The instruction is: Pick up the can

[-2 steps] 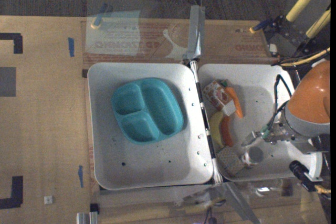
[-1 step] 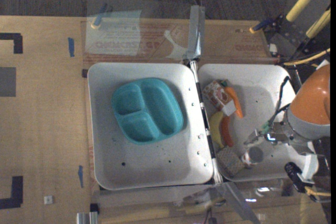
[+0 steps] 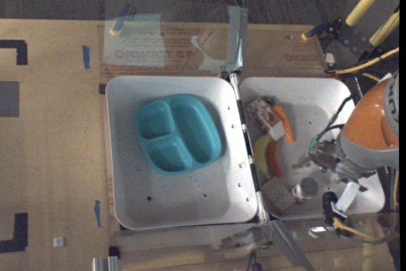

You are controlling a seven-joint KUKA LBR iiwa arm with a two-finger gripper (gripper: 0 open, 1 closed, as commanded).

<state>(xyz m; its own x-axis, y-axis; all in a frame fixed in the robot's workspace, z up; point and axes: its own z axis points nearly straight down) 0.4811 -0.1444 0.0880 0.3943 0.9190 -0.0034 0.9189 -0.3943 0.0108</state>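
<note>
left bin: holds a teal divided plate, lying flat near its middle, well apart from anything the task needs.
right bin: crowded along its left wall with a carton with a red and white label, a carrot and, lower, a yellow and an orange piece I cannot name for sure.
brown lump: sits at the bin's near-left corner, just beside the can.
can: stands upright near the bin's front edge, its round pale top facing the camera (so its long axis runs straight up, toward the lens).
gripper: hangs over the right bin, just behind and slightly to the right of the can as the camera sees it; whether its fingers are apart or together I cannot tell.
arm: reaches in from the right, orange band above the wrist.
deciding relation: the can lies toward the front edge of the desk from the gripper, close by; I judge a short shift forward and a straight descent is what remains.
</note>
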